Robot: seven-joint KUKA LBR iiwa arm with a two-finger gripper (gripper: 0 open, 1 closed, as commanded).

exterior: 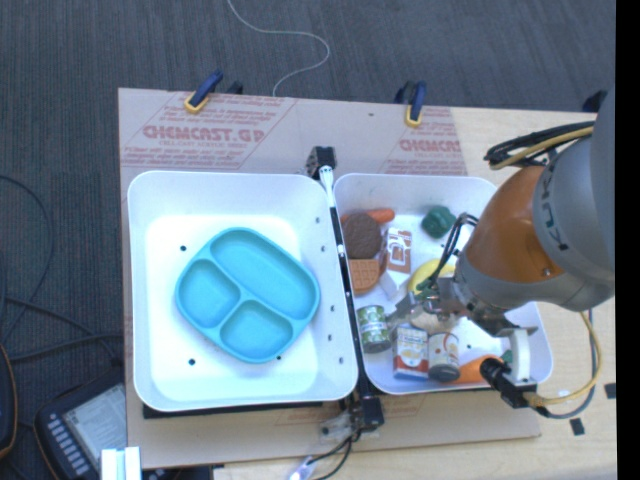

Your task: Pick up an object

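Observation:
The right bin (420, 180) holds a heap of small items. Among them are a brown round disc (361, 235), a waffle-like piece (366, 271), an orange carrot (380, 215), a green lump (437, 221), a red-and-white packet (399, 250), a yellow banana (432, 271), a small can (373, 326) and a white box (411, 351). My gripper (424, 306) is low in this bin, just below the banana and above the white box. The orange wrist covers the bin's right half and hides whatever lies under it.
A blue three-section plate (247, 293) lies in the left bin (150, 268). Blue-and-yellow clamps (203, 90) (414, 103) hold the cardboard sheet at the back. A black latch (322, 160) sits between the bins at their far end.

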